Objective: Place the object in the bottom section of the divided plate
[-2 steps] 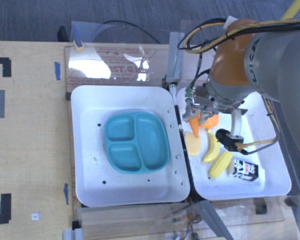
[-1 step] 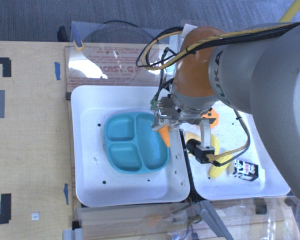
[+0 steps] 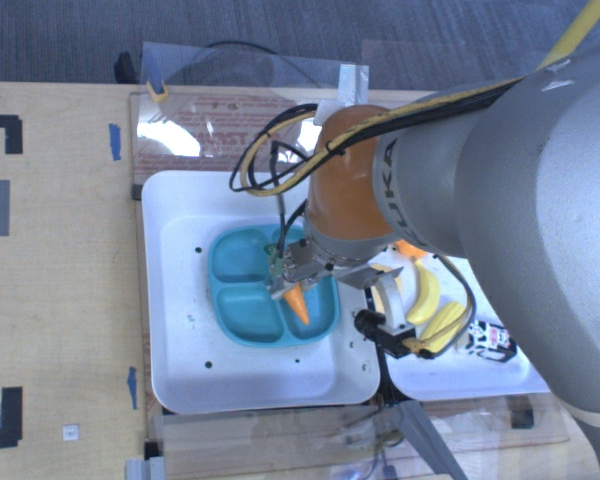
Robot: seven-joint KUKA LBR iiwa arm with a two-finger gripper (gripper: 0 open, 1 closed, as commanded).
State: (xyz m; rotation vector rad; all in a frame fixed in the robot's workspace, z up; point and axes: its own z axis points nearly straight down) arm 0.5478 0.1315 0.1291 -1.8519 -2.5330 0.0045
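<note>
Orange carrot sits gripped in the pincer over the blue divided plate.

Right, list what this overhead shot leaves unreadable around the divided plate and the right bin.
- The claw: its fingers are lost against the wrist above, so whether they are open or gripping the orange carrot-like object is unclear.
- The blue divided plate: its right side is covered by the arm.
- The right bin: mostly under the arm; the bananas are partly covered.
- The black-and-white item: too small to identify.
</note>
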